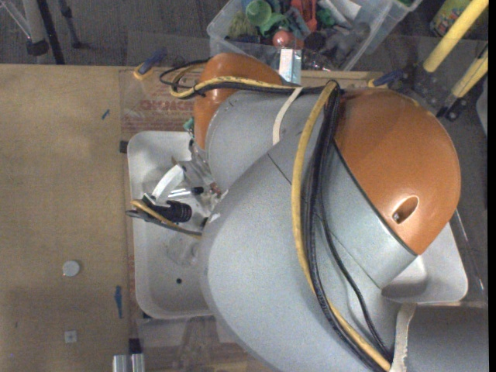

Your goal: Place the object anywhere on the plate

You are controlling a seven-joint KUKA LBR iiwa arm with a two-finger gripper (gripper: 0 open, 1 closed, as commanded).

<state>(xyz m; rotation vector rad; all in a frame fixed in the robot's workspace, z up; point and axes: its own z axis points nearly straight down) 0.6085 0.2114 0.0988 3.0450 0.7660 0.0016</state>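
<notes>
Overhead, KUKA arm sprawled across the bench, grey casing and orange dome hiding most of both white bins. Wrist with orange band dipped into the left bin, gripper low near that bin's left wall amid black and yellow cabling. State of the jaws: cannot tell, hidden under wrist hardware. Something pale and curved beside the gripper, too obscured to name as plate or object. Small dark speck on the bin floor near its lower edge. Clear tub of coloured toys beyond the bench's far edge. Small grey disc on the bare bench surface, left of the bin.
</notes>
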